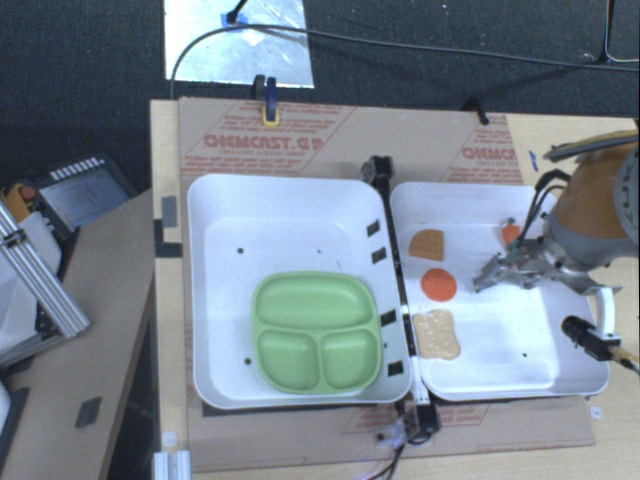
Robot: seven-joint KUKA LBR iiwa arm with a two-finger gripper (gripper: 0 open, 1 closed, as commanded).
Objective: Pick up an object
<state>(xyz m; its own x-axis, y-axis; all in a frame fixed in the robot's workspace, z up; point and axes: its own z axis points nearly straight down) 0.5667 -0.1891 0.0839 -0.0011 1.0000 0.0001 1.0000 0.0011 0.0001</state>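
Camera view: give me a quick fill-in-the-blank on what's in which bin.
1. The green divided tray lies in the ____ bin.
2. The tray has ____ compartments.
3. The orange round piece lies between the brown piece and the ____ piece.
4. The gripper is above the ____ bin.

Missing words: left; three; tan; right

one fixed overhead camera looks down slantwise on both white bins [290, 193].

The arm [590, 230] is grey with an orange band, thin black cables, and a metallic gripper [488, 274].
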